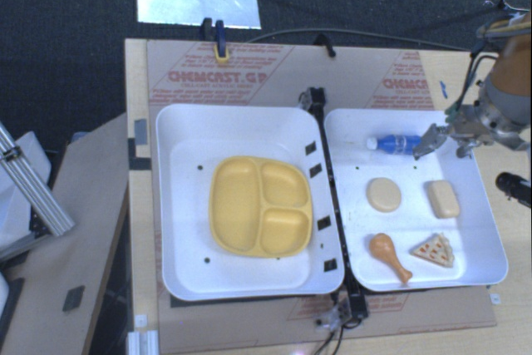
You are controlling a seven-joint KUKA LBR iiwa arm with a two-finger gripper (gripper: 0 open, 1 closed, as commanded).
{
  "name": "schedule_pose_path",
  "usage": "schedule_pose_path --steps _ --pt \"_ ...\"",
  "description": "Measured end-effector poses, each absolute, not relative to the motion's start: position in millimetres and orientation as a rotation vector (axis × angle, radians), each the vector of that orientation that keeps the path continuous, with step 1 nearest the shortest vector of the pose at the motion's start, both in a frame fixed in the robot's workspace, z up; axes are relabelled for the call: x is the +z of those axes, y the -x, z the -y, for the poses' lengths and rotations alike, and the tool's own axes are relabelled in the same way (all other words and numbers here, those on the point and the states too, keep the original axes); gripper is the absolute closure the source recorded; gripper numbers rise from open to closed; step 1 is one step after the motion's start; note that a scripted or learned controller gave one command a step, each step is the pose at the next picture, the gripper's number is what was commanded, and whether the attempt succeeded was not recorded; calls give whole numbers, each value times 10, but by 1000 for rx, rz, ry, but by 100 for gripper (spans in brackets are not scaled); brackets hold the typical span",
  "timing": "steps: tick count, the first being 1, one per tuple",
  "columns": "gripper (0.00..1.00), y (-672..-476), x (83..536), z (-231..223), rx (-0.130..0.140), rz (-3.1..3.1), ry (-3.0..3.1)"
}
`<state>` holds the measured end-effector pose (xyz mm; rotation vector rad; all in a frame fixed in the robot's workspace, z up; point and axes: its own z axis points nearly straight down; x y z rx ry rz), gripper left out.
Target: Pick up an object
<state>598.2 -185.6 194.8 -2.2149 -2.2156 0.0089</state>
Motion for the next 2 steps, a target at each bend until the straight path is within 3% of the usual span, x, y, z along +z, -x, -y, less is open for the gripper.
schedule_pose_path --steps 1,2 --pt "0 -6013 2018 1852 -1 2226 2219" --pt "0 -6023 1605 1835 1 2224 2219"
